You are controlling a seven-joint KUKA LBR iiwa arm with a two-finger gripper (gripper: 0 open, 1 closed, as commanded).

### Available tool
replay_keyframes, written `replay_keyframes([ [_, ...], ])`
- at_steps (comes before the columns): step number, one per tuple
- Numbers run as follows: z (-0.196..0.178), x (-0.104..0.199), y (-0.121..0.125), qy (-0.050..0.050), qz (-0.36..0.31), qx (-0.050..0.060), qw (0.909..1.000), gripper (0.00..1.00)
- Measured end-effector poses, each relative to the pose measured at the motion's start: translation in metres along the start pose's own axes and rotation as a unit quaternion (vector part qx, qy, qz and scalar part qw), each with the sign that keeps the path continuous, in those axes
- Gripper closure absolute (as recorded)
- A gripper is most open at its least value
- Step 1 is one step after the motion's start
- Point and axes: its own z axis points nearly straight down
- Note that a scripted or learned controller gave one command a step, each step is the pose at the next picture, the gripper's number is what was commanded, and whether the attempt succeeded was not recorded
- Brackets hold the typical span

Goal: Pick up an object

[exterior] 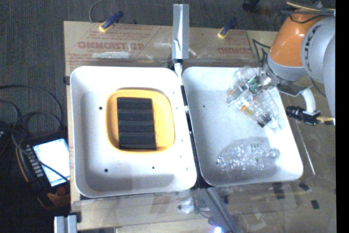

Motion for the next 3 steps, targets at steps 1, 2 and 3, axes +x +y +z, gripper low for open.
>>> replay_keyframes([
  [1,0.0,-0.008,-0.002,0.001,-0.056,-0.004,0.9984,0.0],
  [2,0.003,-0.037,0.022,0.019,-0.016,0.011,0.9996,0.0],
  [3,0.002,-0.033,0.007,0.005,-0.093,-0.002,0.9956,0.0],
])
